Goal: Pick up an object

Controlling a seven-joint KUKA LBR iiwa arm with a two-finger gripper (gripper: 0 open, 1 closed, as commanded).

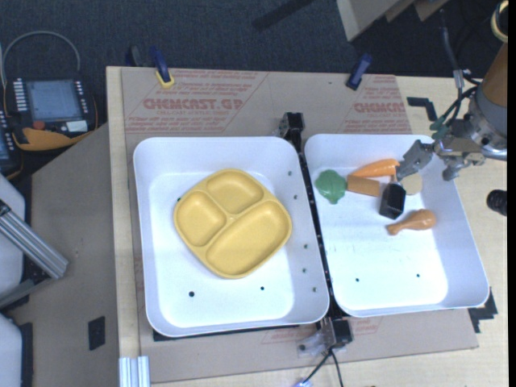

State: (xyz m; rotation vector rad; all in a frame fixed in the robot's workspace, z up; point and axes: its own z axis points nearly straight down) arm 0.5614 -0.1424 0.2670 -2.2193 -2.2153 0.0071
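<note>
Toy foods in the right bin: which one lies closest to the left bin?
The green broccoli. It sits at the right bin's left edge; the carrot and drumstick lie further right.

Two white bins side by side on a cardboard-covered bench. Left bin holds a yellow three-compartment plate, roughly centred. Right bin has its items clustered in the upper half: green broccoli-like toy near the left wall, orange carrot just right of it, small black block below the carrot, tan drumstick-shaped piece below-right of the block. Gripper comes in from the right, over the bin's upper right area, near the carrot's tip. Handheld pendant sits off-bench at far left.
</note>
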